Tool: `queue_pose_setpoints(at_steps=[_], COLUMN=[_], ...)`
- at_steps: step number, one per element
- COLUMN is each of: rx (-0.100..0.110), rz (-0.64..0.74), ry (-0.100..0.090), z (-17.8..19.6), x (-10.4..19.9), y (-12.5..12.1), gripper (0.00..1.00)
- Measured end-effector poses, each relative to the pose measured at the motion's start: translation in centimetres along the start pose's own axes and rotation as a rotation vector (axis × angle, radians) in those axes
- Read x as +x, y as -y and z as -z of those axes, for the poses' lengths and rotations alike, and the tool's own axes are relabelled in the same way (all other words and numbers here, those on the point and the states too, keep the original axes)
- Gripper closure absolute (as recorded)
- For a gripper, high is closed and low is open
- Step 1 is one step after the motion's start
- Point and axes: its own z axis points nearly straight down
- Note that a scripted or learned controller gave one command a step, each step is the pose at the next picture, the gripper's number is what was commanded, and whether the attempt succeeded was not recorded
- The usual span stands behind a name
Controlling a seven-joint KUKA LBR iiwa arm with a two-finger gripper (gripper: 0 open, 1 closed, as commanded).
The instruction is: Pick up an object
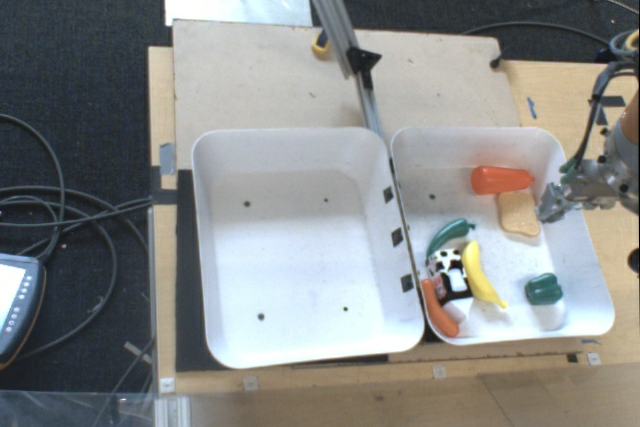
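Just beside the hand (551,207) lies a tan slice (519,215); its grip state is unclear.

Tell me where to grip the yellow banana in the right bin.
Grip the banana across its narrow middle, coming from straight above. It lies flat, its length running up and down the view; the black-and-white toy crowds its left, so close the fingers carefully there.

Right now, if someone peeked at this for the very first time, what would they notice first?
Probably the bright toy food crowded into the right bin: an orange carrot near the back, a yellow banana in the middle, and a green pepper toward the front. Next, the gripper at that bin's right edge, beside a tan bread slice.
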Motion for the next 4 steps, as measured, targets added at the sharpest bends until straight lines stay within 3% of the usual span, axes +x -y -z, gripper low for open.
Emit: queue_pose_setpoints(at_steps=[2,4], rx=[0.001,0.000], rz=[0.006,0.007], ry=[-0.003,-0.004], z=[-0.2,-0.1], x=[10.9,21.4], y=[-2.6,-3.6], gripper=[1.00,1.00])
